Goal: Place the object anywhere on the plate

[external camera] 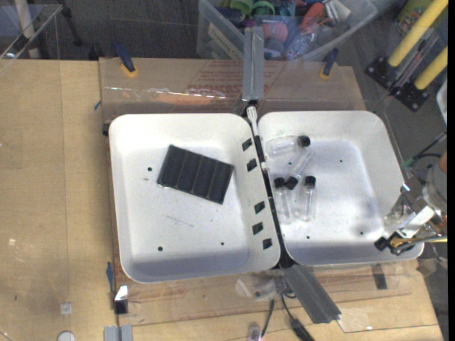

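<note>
A dark ridged rectangular plate (195, 174) lies flat in the left bin (135, 254), slightly turned, with nothing on it. Several clear vials with black caps lie in a loose cluster in the left half of the right bin (355, 130): one near the top (288, 145), two short ones (286, 183) in the middle, and one (309, 194) lying lengthwise just right of them. My gripper (407, 227) hangs over the lower right corner of the right bin, well to the right of the vials and far from the plate. Nothing visible is held in it.
A divider with black clips (256, 183) runs between the two bins. A clear tub of coloured toys (284, 13) stands behind the bins. Yellow tubes (426, 20) lean at the upper right. Bare wooden bench (50, 190) lies to the left.
</note>
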You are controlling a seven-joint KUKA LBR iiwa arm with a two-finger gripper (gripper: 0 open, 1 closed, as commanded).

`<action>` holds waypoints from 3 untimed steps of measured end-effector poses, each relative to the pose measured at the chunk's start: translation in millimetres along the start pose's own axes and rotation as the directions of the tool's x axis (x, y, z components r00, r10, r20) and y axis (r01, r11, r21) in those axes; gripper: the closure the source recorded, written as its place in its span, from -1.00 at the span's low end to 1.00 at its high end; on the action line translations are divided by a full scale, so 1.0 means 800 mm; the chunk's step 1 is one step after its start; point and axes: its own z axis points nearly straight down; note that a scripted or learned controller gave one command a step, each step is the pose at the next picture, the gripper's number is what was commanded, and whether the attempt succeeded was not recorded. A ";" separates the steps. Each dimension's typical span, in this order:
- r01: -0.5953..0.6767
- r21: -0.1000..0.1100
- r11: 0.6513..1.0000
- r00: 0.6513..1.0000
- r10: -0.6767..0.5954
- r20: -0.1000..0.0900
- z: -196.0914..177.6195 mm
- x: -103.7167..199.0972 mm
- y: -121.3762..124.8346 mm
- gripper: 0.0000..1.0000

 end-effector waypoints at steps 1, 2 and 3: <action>-0.237 0.021 0.971 0.971 0.238 -0.017 0.073 0.015 -0.004 1.00; -0.270 -0.019 0.963 0.963 0.270 -0.015 0.074 0.070 -0.116 1.00; -0.300 -0.015 0.954 0.954 0.299 -0.015 0.073 0.068 -0.110 1.00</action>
